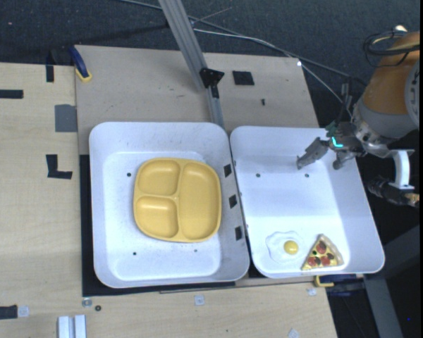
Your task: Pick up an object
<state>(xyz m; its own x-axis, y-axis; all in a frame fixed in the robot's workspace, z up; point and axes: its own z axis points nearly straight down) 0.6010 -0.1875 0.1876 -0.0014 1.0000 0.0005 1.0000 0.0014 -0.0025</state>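
Gripper (326, 156) spread, holding nothing — fried egg (284, 246) and pizza slice (322, 253) well apart.

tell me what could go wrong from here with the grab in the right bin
The pincer hangs open at the far end of the right bin, well away from the toy fried egg and pizza slice. Both lie flat, close together in the near corner, so the fingers may slip off or jam against the wall.
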